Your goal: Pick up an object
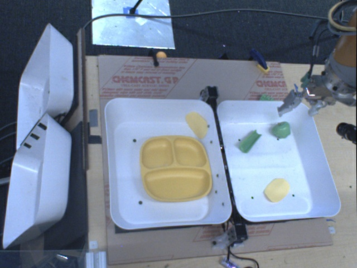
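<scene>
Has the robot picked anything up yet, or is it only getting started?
Nothing looks picked up yet. The gripper hovers open over the right white bin's far edge, with nothing between its fingers. The round green lump, green block and pale yellow piece all lie in that bin. The descent, the grasp and the lift are left.

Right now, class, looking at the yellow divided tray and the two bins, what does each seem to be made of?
The yellow divided tray looks like moulded plastic with a smooth, matte finish: uniform colour, rounded compartment walls, no grain. The two white bins look like thin formed plastic, slightly glossy, with soft rounded rims and corners; painted metal cannot be ruled out from this view.
</scene>
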### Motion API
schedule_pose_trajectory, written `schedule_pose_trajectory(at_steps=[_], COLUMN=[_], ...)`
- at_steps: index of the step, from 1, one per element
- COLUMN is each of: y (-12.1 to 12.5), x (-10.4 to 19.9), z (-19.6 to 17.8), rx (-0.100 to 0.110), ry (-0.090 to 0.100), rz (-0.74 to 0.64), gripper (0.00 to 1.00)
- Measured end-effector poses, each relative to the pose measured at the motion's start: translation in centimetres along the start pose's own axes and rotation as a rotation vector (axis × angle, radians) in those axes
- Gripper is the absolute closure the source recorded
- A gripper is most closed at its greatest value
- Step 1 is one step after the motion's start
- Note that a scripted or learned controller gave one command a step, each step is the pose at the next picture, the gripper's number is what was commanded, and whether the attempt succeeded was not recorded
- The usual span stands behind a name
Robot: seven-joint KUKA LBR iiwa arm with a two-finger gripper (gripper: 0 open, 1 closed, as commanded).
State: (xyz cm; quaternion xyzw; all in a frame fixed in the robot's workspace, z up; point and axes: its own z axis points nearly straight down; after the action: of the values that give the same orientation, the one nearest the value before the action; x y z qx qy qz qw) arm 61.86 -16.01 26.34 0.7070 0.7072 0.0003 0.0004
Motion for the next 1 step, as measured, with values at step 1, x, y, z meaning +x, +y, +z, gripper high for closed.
schedule_pose_trajectory(at_steps=[1], y=[-3.88], x=[0.51], z=[17.41], rx=[0.013], ry=[0.003], rz=[0.001], gripper=[0.00])
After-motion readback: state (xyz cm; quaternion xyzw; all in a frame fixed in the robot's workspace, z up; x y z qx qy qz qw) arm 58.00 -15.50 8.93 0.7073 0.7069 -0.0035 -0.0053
